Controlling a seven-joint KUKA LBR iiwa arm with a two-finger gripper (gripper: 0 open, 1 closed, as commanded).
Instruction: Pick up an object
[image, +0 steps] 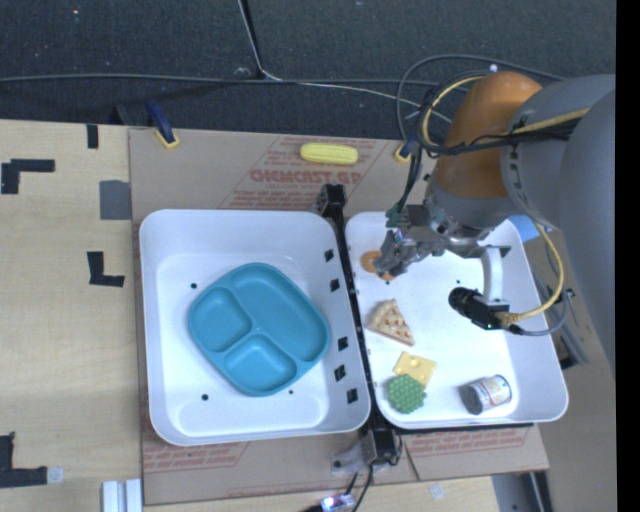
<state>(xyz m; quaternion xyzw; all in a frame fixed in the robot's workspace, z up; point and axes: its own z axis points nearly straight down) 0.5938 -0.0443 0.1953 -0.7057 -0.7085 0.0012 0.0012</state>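
Robotics lab bench, grey-and-orange industrial arm (500, 140) over two white bins (160, 240), taped cardboard underlay (250, 170), black calibration marks on plywood (100, 268), loose cables (300, 80), dark carpet beyond

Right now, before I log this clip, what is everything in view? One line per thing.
white bins: two, side by side on the bench
blue tray: one, three compartments, in the left bin
orange piece: one, small, right bin's upper left, partly under the hand
pizza slice: one, tan, right bin, left of middle
cheese wedge: one, yellow, right bin, lower part
green knobbly ball: one, touching the cheese from below
small can: one, silver, on its side, right bin's lower right
yellow object: one, on the cardboard above the bins
arm: one, grey with orange band, over the right bin
hand: one, low beside the orange piece
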